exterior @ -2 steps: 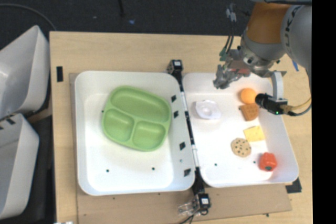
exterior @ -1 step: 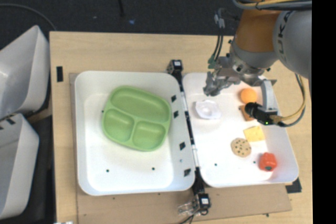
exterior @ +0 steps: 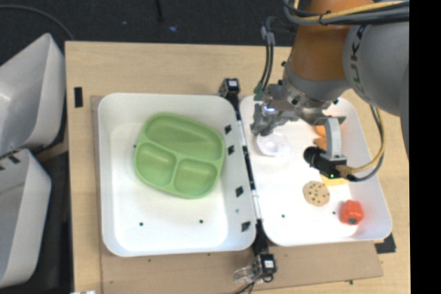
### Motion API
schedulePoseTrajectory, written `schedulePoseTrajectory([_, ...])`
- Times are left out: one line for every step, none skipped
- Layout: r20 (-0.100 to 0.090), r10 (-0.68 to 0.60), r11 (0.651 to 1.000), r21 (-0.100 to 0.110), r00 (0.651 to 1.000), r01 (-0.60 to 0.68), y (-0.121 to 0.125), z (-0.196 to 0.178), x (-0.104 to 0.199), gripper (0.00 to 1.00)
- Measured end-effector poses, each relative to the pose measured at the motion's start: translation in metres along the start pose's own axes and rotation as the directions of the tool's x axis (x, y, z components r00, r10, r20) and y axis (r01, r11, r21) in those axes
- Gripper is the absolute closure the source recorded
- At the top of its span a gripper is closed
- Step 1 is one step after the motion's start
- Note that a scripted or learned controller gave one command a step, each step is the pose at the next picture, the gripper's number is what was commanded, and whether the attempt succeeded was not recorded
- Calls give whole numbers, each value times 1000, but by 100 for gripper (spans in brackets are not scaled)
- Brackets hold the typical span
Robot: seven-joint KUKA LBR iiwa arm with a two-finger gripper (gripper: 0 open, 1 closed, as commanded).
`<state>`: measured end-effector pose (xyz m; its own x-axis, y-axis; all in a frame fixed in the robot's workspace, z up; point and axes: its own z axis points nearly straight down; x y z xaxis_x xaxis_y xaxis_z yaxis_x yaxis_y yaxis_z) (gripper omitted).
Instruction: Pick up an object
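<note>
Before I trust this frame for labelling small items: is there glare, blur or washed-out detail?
Camera view: the right bin floor is overexposed, so the clear item under the gripper nearly vanishes; the green tray, cookie and orange toy read clearly; overall slightly soft.

In the left bin (exterior: 117,231), the green divided plate (exterior: 179,155) takes the upper middle; open floor runs around it, widest along the near edge; in the right bin (exterior: 296,234), the arm (exterior: 324,38) and its hand (exterior: 270,122) hang over the upper half, crowding that approach; a cookie (exterior: 316,193) and an orange-red piece (exterior: 351,212) sit near each other toward the near right corner; the near left floor lies open; the clipped rims (exterior: 244,162) between the bins form a low ridge.
</note>
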<state>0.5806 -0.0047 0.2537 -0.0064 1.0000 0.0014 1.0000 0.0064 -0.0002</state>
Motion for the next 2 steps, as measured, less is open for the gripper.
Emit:
schedulePoseTrajectory([0, 0, 1000, 1, 1000, 0, -21, -1, 40, 100])
schedulePoseTrajectory([0, -1, 1000, 2, 1000, 1, -49, 7, 92, 100])
